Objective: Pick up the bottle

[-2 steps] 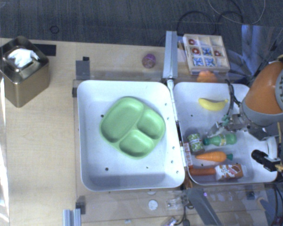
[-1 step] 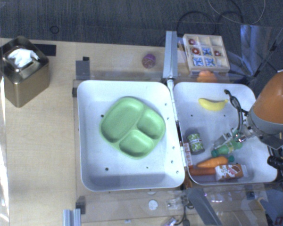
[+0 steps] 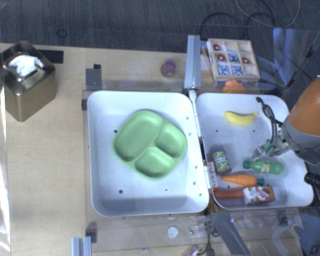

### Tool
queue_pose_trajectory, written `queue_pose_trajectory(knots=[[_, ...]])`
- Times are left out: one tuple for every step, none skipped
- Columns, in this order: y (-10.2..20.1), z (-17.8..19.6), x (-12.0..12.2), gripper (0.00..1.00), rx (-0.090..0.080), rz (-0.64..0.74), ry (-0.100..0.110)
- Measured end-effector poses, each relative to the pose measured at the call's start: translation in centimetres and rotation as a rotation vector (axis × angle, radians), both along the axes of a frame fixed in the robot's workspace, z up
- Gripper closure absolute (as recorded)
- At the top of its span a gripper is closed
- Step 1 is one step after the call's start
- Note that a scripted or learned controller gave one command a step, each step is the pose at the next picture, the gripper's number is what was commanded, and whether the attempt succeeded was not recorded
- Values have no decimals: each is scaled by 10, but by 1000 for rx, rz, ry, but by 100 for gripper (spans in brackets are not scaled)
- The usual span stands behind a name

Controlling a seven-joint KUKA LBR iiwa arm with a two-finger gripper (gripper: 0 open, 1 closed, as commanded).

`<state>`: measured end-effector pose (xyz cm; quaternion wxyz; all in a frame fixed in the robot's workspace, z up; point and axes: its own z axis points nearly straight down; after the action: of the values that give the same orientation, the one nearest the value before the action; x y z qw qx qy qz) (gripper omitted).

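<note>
Bottle (image 3: pixel 264 167): you'll find it lying on its side in the right bin (image 3: pixel 293 193), green, cap pointing left, just far of the carrot (image 3: pixel 239 180). It looks light, rigid and slick, so take it across the body. The hand (image 3: pixel 268 149) hangs just above it; whether it's open I cannot tell. The can (image 3: pixel 221 161) sits left; the bin's right wall is near.

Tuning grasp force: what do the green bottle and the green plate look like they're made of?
Bottle: probably translucent green plastic, glossy, with bright highlights and a yellowish label band; glass can't be ruled out. Divided plate in the left bin: looks like moulded opaque plastic, smooth satin finish, with soft rounded compartment edges and an even sheen.
</note>
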<state>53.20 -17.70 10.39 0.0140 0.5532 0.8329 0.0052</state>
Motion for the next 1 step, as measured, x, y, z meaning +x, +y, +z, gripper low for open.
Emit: queue_pose_trajectory(knots=[[0,0,0,0,0,0,0]])
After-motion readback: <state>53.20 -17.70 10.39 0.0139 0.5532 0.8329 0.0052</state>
